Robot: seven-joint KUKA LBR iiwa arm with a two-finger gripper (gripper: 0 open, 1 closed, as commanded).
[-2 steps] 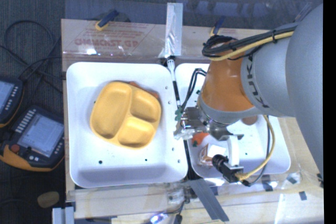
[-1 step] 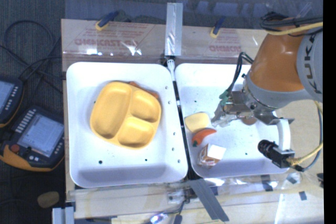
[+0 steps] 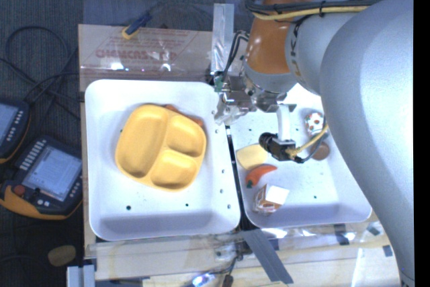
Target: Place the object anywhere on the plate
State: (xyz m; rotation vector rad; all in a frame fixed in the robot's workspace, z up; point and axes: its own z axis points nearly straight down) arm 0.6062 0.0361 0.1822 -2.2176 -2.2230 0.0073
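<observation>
Pincer: the pincer (image 3: 230,106) hangs over the seam where the two white bins meet, near their far end. From this angle it cannot be told whether it is apart, together or clamped on anything.
Arm: the grey arm (image 3: 366,77) sweeps in from the view's right, and its orange band (image 3: 269,44) sits just up and right of the pincer.
Plate: the yellow plate (image 3: 161,146), moulded into three compartments, lies in the left bin (image 3: 101,212), down and to the left of the pincer, near it but apart.
Sliver: a reddish-brown sliver (image 3: 191,119) peeks out past the plate's far rim, just left of the pincer. Too little of it shows to name it.
Object: which loose piece is the one to place cannot be told. All the clear candidates lie in the right bin (image 3: 336,208), on the pincer's other side from the plate.
Nearest pieces: a pale yellow wedge (image 3: 250,156) lies just below the pincer, with an orange-red piece (image 3: 259,175) touching its near side.
Further pieces: a white-and-brown block (image 3: 270,198) lies lower still, and a small white-and-red piece (image 3: 313,121) and a brown piece (image 3: 322,151) lie well to the pincer's right.
Surroundings: a control pendant (image 3: 40,175) rests on the floor — far left of the pincer, beyond the bins.
</observation>
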